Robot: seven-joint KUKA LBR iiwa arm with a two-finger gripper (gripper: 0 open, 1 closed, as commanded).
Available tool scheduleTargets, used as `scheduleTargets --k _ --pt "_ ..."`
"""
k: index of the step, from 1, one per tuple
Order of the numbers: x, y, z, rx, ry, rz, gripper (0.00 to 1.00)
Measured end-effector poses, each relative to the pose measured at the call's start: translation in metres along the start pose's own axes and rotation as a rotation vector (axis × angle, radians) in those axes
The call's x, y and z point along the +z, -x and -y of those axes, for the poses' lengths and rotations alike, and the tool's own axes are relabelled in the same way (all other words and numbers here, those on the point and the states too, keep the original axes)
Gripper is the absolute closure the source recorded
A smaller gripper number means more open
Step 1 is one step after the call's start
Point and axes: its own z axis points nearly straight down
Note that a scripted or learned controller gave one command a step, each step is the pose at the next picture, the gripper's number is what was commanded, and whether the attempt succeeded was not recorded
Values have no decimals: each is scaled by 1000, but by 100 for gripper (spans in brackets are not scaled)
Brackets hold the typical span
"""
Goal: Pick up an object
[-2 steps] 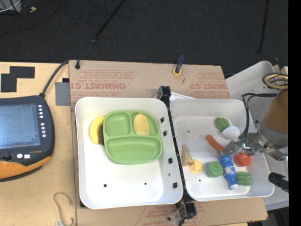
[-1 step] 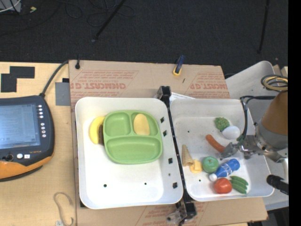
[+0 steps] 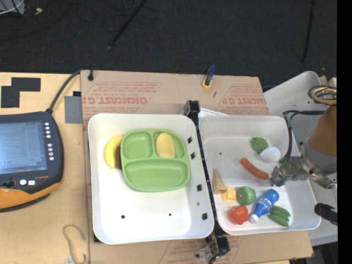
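Note:
The right bin [image 3: 220,126] holds several toy foods. A green broccoli [image 3: 259,144] and a white egg [image 3: 269,154] lie at its far right, with a red-orange sausage [image 3: 253,169] just below them. A tan cone [image 3: 220,182], a green round fruit [image 3: 245,194], a red pepper [image 3: 238,215], a blue bottle [image 3: 264,203] and a dark green vegetable [image 3: 280,215] sit along the near side. My gripper [image 3: 276,176] hangs low at the bin's right side, just right of the sausage's end and above the blue bottle. Nothing shows between its tips.
The left bin [image 3: 143,224] carries a green divided plate [image 3: 155,172] with a pale yellow piece [image 3: 165,145] in one compartment and a banana [image 3: 111,151] tucked at its left. A tablet [image 3: 27,153] lies far left. A black divider [image 3: 201,164] separates the bins.

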Motion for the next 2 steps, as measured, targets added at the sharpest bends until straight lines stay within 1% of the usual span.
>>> scheduleTargets --k 1,2 --pt "-60 -6 1 -8 6 3 100" --pt "-107 -5 0 -8 6 3 100"
